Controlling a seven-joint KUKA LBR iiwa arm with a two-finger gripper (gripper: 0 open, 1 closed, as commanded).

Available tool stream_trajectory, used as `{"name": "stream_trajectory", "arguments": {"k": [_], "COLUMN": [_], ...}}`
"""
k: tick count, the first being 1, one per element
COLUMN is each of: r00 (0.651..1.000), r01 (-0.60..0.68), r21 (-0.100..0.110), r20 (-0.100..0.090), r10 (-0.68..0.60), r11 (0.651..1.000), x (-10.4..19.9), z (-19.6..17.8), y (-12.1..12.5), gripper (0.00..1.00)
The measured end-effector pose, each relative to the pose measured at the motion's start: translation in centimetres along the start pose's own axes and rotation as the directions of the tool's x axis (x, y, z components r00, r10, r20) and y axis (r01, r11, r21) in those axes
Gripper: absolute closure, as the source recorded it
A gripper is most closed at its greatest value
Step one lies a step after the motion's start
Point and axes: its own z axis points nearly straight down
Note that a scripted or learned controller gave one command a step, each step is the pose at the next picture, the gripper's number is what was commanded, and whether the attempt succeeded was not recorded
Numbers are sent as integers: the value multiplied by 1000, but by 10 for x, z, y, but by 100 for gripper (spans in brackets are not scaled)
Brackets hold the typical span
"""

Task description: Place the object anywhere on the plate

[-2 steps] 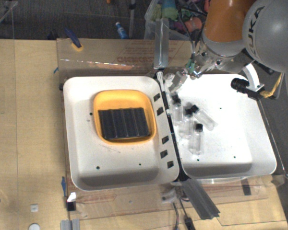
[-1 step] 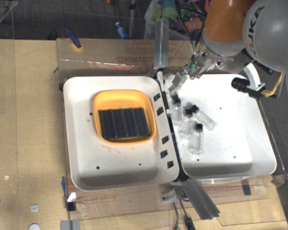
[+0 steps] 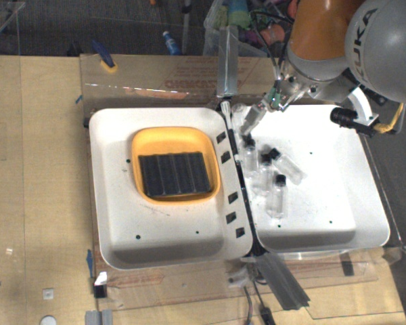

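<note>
Clear vials (image 3: 274, 181) in right bin (image 3: 338, 181): light, slick, roll easily; grasp across body. Hand (image 3: 247, 128) state cannot be told. Plate (image 3: 174, 137) waits left.

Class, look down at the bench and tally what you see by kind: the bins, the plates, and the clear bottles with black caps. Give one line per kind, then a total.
White bins: 2, left and right
Yellow plate with a dark ribbed insert: 1, in the left bin
Clear bottles with black caps: 3, lying in the right bin
Total: 6
</note>
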Motion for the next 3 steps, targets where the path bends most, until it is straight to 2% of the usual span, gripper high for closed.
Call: {"name": "stream_trajectory", "arguments": {"k": [1,2,3], "r00": [1000,985,975], "r01": [-5,172,222], "r21": [-3,-3,0], "r20": [1,1,-3], "r10": [5,-172,-222], "r11": [1000,985,975], "x": [-10,-25,-49], "z": [-10,-11,18], "y": [-12,-23,-53], "gripper": [0,0,0]}}
